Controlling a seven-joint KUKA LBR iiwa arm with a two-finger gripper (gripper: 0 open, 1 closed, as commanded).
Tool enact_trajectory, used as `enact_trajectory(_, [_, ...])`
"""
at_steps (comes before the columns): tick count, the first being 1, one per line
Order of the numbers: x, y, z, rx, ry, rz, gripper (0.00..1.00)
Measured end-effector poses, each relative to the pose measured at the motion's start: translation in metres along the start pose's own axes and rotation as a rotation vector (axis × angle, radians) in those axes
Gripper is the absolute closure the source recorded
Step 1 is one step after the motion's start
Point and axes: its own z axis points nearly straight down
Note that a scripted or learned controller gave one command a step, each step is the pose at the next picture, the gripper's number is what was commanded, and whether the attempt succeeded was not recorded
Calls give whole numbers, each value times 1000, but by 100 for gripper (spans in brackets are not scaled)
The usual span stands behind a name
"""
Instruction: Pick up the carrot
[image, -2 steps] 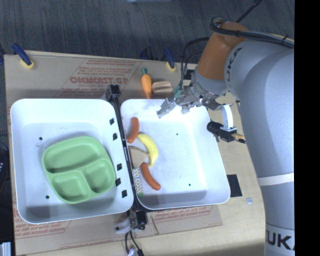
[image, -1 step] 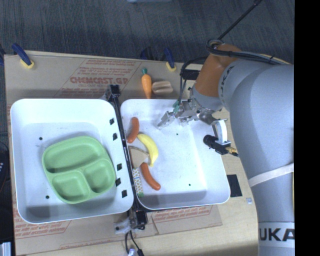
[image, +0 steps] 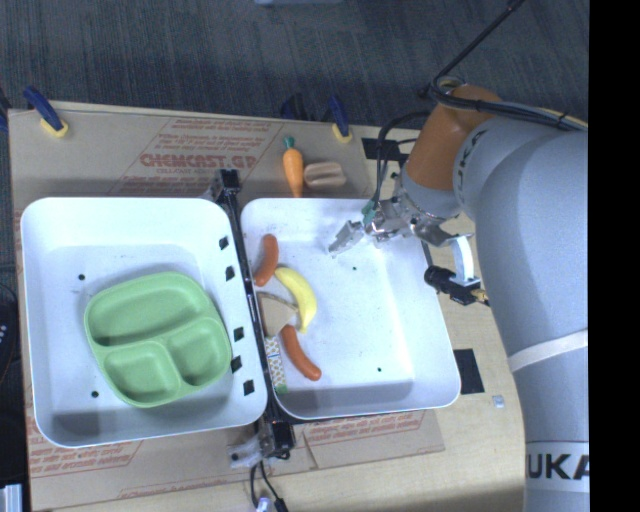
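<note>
The carrot (image: 291, 168), orange with a green top, lies on the cardboard just behind the right bin (image: 372, 322), outside its back rim. My gripper (image: 346, 238) hangs low over the back part of the right bin, to the right of and nearer than the carrot, a short way from it. Nothing shows in the gripper.
A brown bun (image: 324, 176) lies right of the carrot. In the right bin lie a sausage (image: 266, 259), a banana (image: 298, 295), a second sausage (image: 300, 352) and a small packet (image: 273, 362). A green divided plate (image: 157, 336) sits in the left bin (image: 60, 240).
</note>
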Motion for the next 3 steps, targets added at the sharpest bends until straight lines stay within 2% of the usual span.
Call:
enact_trajectory(1, [10, 2, 6, 2, 2, -239, 0])
enact_trajectory(2, [2, 0, 6, 1, 1, -489, 0])
enact_trajectory(3, [2, 1, -5, 0, -1, -493, 100])
